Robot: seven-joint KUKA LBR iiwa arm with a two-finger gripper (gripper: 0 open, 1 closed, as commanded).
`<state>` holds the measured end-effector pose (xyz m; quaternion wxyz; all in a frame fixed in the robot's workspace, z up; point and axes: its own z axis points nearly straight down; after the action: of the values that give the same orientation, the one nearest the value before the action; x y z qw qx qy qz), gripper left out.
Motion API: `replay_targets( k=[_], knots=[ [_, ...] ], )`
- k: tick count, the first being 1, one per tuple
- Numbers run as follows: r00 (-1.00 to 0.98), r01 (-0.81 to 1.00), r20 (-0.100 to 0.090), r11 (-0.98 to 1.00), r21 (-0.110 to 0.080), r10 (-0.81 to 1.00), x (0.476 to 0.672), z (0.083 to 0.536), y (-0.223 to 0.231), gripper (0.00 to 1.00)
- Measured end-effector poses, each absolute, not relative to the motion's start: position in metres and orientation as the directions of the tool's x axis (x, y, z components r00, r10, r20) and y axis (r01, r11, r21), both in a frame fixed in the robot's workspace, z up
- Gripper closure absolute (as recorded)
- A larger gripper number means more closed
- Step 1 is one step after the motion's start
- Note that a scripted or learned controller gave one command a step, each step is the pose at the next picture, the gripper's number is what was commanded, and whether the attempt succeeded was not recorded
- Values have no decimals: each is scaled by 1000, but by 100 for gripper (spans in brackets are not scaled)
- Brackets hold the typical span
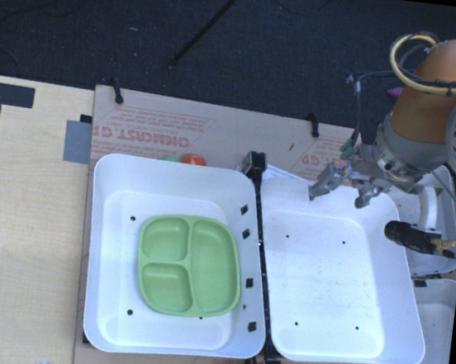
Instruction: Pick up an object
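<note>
Green tray [189, 265] in left bin [120, 179]; gripper [342, 192] spread, holding nothing.

The grey arm reaches in from the right, its orange band high near the frame's top corner, wrist pointing down and leftward. Below it the pincer [342, 192] hangs with its two dark fingers [325, 185] spread apart — nothing between them — tips angled downward.
</note>
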<state>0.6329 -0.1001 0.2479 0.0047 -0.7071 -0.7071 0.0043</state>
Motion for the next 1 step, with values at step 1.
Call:
replay_targets(
  k=[1],
  knots=[
    [-1, 1000, 0, 1, -1, 1000, 635, 254, -100, 0]
  ],
)
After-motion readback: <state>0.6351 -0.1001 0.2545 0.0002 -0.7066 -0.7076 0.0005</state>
